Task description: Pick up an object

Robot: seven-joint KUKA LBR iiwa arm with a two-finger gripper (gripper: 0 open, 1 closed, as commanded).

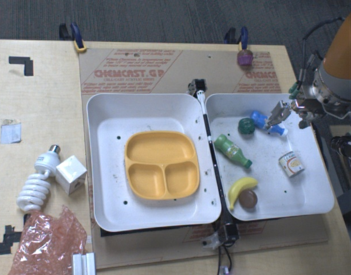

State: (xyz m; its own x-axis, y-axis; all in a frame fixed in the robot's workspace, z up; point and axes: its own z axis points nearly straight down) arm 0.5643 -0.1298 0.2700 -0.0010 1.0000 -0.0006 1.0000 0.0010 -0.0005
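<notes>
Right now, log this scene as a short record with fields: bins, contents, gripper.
left bin: white bin holding a yellow three-compartment plastic tray
right bin: white bin holding a green bottle, dark green ball, blue object, small carton, yellow banana, brown ball
gripper: two-finger gripper beside the blue object

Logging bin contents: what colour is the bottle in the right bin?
Green, with a light label around its middle; the bottle shows clearly in the camera view.
</notes>
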